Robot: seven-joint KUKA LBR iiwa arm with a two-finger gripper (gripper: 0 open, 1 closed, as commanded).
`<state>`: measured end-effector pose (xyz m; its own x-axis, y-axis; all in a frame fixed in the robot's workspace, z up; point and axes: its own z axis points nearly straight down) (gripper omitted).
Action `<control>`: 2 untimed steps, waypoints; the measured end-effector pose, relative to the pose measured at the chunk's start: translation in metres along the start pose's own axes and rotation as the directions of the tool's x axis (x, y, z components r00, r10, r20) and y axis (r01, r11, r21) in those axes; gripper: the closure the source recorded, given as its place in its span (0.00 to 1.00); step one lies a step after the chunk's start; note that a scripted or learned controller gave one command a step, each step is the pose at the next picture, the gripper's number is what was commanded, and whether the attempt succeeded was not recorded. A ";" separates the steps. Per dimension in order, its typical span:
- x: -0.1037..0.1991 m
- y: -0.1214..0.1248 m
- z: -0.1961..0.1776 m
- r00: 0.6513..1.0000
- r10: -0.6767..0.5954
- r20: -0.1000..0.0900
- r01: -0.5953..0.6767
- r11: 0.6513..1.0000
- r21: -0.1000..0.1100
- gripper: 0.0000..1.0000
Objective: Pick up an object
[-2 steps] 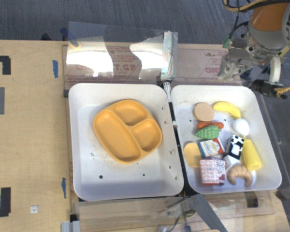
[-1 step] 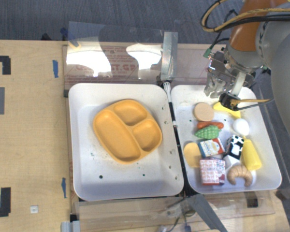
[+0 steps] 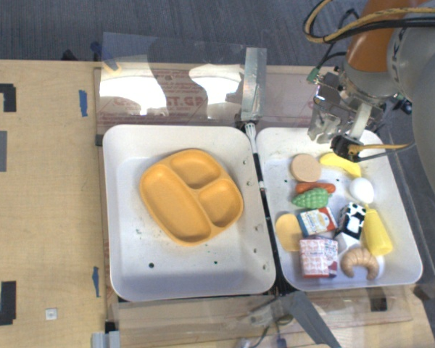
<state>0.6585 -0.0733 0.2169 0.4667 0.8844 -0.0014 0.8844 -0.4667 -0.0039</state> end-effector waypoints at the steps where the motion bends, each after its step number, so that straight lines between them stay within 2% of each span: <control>1: 0.000 0.000 0.001 1.000 0.000 0.000 0.000 1.000 0.001 0.00; 2: -0.070 -0.023 0.067 1.000 0.021 0.003 -0.021 1.000 0.004 0.00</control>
<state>0.6056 -0.1248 0.1505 0.4854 0.8743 -0.0045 0.8742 -0.4854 -0.0075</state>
